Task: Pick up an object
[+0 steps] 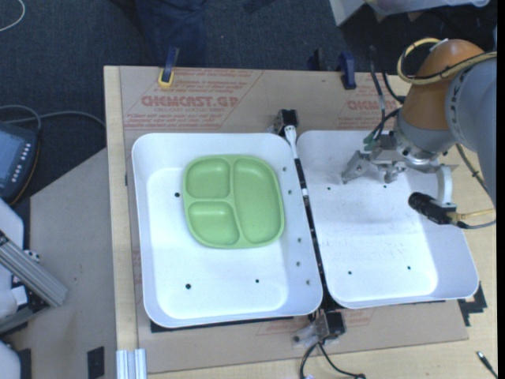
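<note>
A light green plate (234,201) with three compartments lies flat in the upper middle of the left bin (213,283). My gripper (368,173) hangs over the far part of the right bin (379,251), well to the right of the plate and past the divide between the bins. Its fingers (348,173) are spread open with only white bin floor showing between them. The grey arm with its orange band (438,77) comes in from the upper right.
Both bins rest on a cardboard-covered bench (229,93) held by clamps at the far edge. Cables run along the arm's wrist, and a black connector (430,206) hangs above the right bin's right side. A bracket (289,123) sits between the bins at the far end.
</note>
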Motion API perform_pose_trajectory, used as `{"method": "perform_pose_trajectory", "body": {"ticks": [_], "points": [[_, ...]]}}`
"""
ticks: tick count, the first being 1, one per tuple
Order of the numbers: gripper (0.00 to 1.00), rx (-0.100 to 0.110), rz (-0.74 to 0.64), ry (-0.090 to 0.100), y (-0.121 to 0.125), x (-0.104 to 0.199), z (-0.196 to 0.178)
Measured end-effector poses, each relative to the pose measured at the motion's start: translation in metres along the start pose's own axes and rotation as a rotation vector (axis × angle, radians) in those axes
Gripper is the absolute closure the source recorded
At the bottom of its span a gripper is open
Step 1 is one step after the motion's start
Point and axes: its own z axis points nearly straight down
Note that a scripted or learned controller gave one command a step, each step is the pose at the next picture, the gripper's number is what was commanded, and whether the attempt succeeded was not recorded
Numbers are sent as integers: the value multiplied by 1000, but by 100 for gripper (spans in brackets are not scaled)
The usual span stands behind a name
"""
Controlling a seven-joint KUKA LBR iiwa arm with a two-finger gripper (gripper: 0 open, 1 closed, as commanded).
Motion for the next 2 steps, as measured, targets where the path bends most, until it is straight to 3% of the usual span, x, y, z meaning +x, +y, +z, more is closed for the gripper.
{"method": "perform_pose_trajectory", "body": {"ticks": [1,2], "points": [[100,-8,0,-2,2,0,-15],[100,-14,2,-4,3,-5,-79]]}}
